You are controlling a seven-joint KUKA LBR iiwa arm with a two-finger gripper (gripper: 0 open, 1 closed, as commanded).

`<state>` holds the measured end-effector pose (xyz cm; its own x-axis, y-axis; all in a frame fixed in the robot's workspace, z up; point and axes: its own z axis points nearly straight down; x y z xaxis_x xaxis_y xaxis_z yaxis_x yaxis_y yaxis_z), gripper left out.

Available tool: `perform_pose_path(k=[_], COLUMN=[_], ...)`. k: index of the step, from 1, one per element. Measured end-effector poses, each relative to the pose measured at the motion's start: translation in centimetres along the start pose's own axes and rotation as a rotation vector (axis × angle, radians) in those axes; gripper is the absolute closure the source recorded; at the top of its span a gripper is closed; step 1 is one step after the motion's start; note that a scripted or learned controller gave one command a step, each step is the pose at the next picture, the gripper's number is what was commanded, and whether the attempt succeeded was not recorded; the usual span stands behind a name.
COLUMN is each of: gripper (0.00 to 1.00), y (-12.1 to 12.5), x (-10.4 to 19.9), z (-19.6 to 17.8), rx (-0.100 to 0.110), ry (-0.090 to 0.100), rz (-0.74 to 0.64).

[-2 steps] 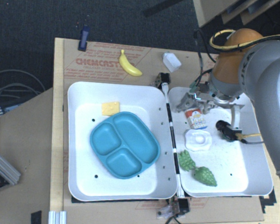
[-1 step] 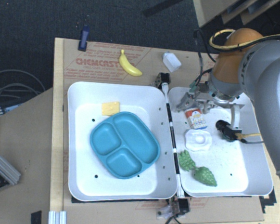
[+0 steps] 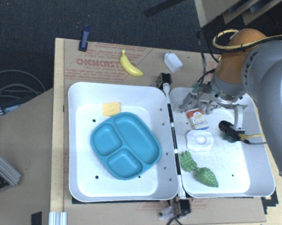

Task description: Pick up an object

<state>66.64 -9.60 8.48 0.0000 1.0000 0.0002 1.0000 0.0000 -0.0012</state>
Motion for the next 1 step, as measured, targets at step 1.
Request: perform_pose_path(k=[1], gripper=[0.00], y=[0.01], x=[-0.06], z=[-0.01], rx=[0.000], ry=[0.000], rz=[0.000])
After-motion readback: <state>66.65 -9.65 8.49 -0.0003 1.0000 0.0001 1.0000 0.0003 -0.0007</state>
